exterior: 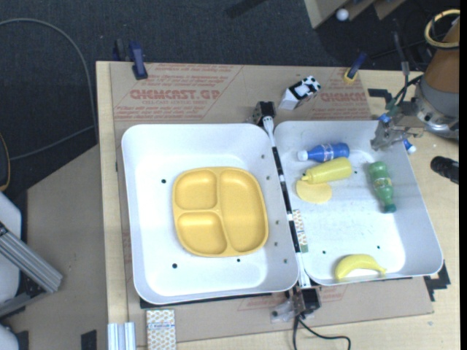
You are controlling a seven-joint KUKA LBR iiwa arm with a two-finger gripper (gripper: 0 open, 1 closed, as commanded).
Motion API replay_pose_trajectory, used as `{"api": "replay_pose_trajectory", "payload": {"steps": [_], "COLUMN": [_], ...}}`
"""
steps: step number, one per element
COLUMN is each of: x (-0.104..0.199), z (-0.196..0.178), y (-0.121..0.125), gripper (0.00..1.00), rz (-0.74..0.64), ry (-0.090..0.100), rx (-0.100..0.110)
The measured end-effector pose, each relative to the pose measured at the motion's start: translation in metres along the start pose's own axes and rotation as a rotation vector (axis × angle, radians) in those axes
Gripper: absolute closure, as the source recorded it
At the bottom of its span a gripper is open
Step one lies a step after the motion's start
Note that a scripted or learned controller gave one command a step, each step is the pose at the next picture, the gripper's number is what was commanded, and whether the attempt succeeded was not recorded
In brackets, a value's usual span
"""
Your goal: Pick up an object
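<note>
a: we log two white bins. the left bin holds a yellow divided plate.

b: the right bin holds a blue bottle, a yellow bottle touching a yellow disc, a green bottle and a banana near its front edge.

a: the gripper sits over that bin's far right corner, just beside the green bottle.

b: we see nothing between its fingers; how wide they stand we cannot tell.

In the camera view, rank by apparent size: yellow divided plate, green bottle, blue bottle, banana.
1. yellow divided plate, by far the largest
2. green bottle
3. banana and blue bottle, which look too alike to rank
</note>
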State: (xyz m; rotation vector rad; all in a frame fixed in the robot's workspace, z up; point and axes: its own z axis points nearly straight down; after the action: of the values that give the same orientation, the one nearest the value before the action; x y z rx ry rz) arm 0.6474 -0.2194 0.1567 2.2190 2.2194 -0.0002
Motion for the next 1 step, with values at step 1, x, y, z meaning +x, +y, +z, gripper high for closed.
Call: {"api": "replay_pose_trajectory", "payload": {"steps": [1], "x": [-0.0037], "z": [0.0508], "y": [0.008], "gripper": [1.0], "rz": [-0.001], "ry": [0.003], "rx": [0.004]}}
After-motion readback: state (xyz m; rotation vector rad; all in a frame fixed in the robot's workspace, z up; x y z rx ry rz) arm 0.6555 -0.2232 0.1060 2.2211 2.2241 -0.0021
